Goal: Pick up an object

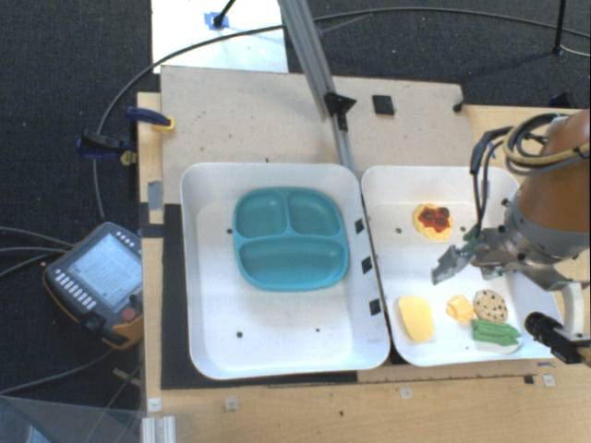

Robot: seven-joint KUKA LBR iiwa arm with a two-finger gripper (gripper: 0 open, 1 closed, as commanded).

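In the camera view, the tool (pixel 452 264) hangs over the right bin (pixel 388 247), holding nothing; whether it is apart or together I cannot tell. Relative to the tool, the pizza toy (pixel 432 220) lies just above, the yellow block (pixel 416 318) below-left, and the small yellow piece (pixel 459 308), cookie (pixel 489 305) and green pod (pixel 496 332) below-right (clustered closely). A teal divided plate (pixel 291 240) sits well to its left.
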